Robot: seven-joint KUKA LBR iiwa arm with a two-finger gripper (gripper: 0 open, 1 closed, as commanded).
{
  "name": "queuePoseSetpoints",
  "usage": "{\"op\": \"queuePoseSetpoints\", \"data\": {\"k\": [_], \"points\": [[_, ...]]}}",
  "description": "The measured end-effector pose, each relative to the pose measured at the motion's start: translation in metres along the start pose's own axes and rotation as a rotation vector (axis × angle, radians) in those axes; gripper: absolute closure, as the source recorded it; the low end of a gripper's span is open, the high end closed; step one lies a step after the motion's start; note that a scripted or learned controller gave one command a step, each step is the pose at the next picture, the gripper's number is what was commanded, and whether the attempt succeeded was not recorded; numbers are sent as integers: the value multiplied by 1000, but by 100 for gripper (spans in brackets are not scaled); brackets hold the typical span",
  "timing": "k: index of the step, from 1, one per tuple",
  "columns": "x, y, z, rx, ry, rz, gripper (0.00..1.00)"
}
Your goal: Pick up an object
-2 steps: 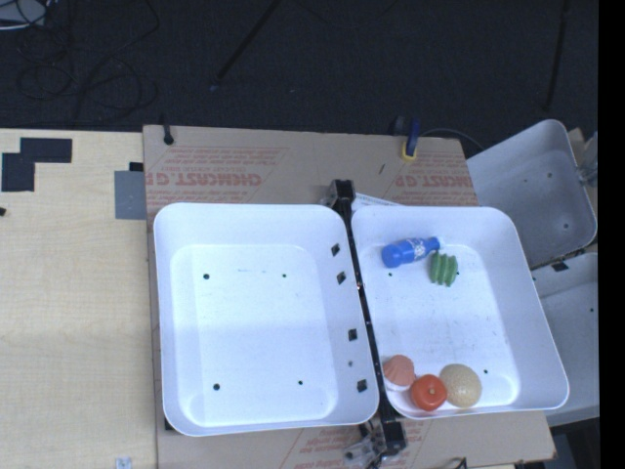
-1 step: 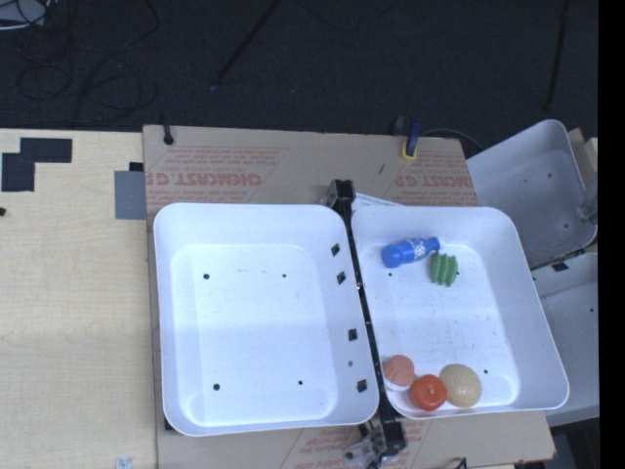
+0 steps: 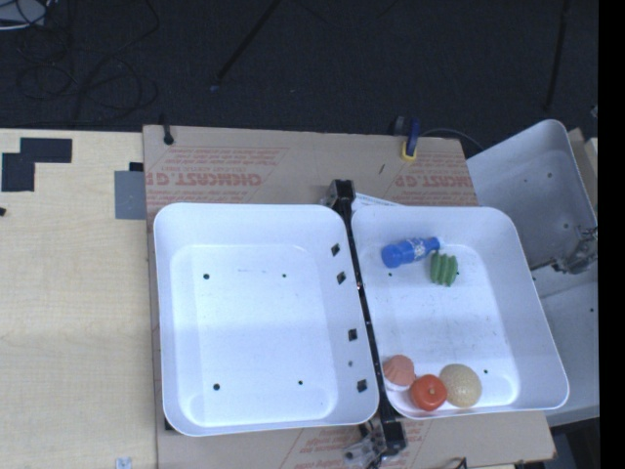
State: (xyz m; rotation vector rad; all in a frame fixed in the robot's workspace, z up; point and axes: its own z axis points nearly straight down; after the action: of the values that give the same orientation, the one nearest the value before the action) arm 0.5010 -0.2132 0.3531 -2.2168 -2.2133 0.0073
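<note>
Currently, the right bin (image 3: 532, 350) holds a blue bottle (image 3: 410, 251) lying near its far wall, just beside a green ridged item (image 3: 444, 269). A pink piece (image 3: 397, 369), a red ball (image 3: 428, 392) and a beige ball (image 3: 460, 384) cluster at its near edge, beside the left bin (image 3: 254, 225).

Two white bins (image 3: 176, 262) sit side by side on a brown board (image 3: 254, 164) with red printing. A pale wood bench (image 3: 68, 311) lies to the left, and cables (image 3: 39, 8) trail on the dark floor beyond.
</note>
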Motion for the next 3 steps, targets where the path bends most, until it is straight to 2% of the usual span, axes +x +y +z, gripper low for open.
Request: {"op": "queuePoseSetpoints", "data": {"k": [1, 2, 3], "points": [[1, -4, 129, 6, 3, -1, 100], [15, 64, 23, -22, -7, -7, 100], [0, 84, -31, -15, -6, -5, 100]]}}
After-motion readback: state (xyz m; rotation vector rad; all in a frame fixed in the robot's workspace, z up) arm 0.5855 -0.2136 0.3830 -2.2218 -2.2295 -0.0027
